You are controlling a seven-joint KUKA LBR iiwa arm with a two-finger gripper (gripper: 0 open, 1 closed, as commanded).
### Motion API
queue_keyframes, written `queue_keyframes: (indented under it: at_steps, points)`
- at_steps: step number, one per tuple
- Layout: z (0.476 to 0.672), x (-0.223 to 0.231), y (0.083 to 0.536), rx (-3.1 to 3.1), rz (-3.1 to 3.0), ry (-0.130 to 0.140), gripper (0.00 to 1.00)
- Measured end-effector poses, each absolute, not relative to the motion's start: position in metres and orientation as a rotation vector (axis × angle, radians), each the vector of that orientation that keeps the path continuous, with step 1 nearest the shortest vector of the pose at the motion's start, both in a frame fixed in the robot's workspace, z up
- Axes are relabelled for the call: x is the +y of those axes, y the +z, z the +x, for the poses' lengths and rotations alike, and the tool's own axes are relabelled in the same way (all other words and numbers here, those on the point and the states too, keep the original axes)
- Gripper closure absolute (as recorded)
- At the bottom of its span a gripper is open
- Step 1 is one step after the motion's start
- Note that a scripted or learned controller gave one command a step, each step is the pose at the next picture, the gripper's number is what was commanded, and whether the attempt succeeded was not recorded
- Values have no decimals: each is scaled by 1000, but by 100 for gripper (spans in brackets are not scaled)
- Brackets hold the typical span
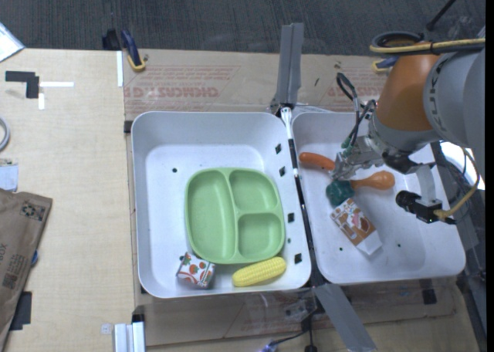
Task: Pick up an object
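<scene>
Gripper [349, 164] is hovering in right bin [432, 262]. Teal object [338, 191] is lying just below it, touching. Can't tell claw state.

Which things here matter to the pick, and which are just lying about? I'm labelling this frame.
In play, right bin:
gripper
orange utensil
green object
snack carton

Lying about, left bin:
green divided plate
corn cob
small printed carton
</scene>
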State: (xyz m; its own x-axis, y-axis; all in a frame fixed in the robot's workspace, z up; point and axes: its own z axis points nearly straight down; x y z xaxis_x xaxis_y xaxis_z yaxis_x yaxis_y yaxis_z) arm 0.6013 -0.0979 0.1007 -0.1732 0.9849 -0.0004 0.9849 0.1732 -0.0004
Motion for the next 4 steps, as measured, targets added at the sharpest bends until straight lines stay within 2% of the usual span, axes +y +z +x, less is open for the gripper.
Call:
queue_keyframes:
  at_steps: [1, 2, 3, 4]
  points:
    - [533, -110, 91, 2546, 1842, -1, 100]
    - [562, -43, 191, 2214, 2229, -2, 100]
    - [535, -61, 250, 2298, 2141, -3, 100]
    - [523, -8, 227, 2102, 2338, -6, 100]
